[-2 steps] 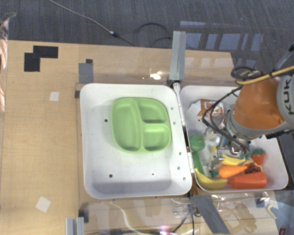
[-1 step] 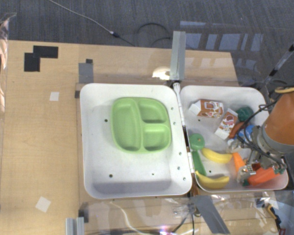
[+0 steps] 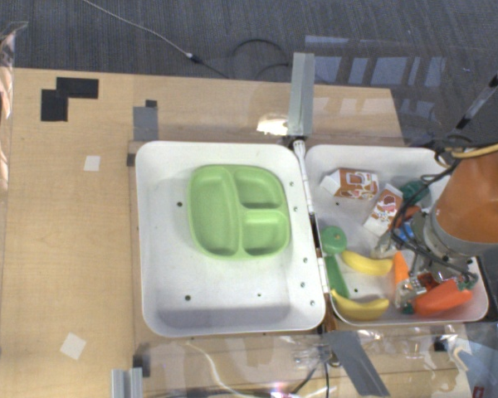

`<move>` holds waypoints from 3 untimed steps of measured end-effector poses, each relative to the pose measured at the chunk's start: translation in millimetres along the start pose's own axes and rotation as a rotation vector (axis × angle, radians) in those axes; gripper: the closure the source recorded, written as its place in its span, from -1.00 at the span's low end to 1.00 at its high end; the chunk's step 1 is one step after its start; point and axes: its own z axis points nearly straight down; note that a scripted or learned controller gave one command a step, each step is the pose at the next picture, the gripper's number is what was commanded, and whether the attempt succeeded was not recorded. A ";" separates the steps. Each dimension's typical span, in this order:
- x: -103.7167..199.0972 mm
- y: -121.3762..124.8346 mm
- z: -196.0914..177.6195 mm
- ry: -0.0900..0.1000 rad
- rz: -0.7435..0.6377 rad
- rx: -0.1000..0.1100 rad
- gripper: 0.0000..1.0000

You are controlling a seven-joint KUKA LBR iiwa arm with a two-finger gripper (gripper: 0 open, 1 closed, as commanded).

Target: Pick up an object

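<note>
My gripper (image 3: 410, 279) is low in the right bin (image 3: 342, 157), under the arm's orange band (image 3: 480, 206). It hangs over a small orange piece (image 3: 400, 267) and just left of an orange carrot (image 3: 441, 298). A yellow banana (image 3: 365, 263) lies to its left, and a second banana (image 3: 361, 308) rests at the bin's front edge. A green scoop-like toy (image 3: 333, 251) lies along the bin's left wall. Two brown and white snack packets (image 3: 354, 182) (image 3: 385, 208) sit towards the back. The arm hides whatever lies right under the gripper.
The left bin (image 3: 162, 297) holds a green divided plate (image 3: 236, 211). A teal item (image 3: 415, 192) pokes out beside the arm at the back of the right bin. A metal post (image 3: 301, 94) stands behind the wall between the bins.
</note>
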 end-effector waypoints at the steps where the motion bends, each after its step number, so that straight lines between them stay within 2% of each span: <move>1: -4.9 0.3 -13.6 -0.012 -0.004 0.003 1.00; 2: -67.7 -2.2 1.1 0.001 0.293 -0.005 1.00; 3: -94.9 -55.3 -191.8 -0.004 -0.029 -0.001 1.00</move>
